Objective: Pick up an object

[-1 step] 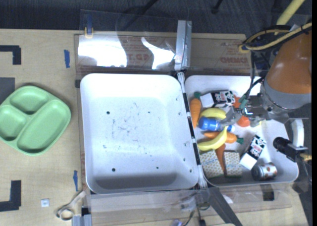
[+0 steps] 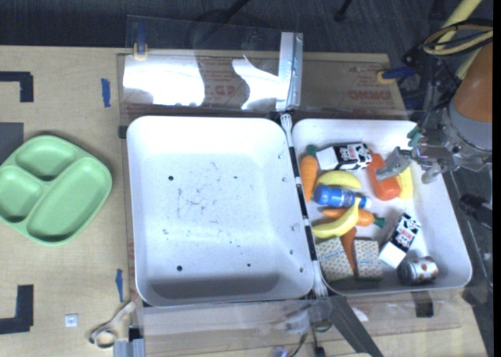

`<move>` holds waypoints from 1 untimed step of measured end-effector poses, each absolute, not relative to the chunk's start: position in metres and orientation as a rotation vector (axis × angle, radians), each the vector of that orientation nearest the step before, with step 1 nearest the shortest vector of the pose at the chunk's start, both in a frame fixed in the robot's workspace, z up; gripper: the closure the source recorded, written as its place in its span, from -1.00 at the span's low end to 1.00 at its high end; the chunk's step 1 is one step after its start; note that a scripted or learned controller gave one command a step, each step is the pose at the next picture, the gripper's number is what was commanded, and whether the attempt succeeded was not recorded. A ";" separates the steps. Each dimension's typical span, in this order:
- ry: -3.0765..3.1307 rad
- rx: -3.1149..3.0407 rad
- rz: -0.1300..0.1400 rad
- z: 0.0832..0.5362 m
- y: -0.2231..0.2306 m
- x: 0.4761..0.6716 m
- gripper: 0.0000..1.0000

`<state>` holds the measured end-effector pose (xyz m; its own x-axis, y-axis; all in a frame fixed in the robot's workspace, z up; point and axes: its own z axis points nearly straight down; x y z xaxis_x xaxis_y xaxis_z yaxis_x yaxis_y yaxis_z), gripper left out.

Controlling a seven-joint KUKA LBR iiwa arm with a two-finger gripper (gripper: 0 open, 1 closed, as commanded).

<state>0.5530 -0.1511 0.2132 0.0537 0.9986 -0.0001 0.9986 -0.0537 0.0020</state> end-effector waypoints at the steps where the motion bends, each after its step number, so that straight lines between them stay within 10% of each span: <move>1: 2.048 2.380 0.002 0.164 -0.195 0.583 -1.00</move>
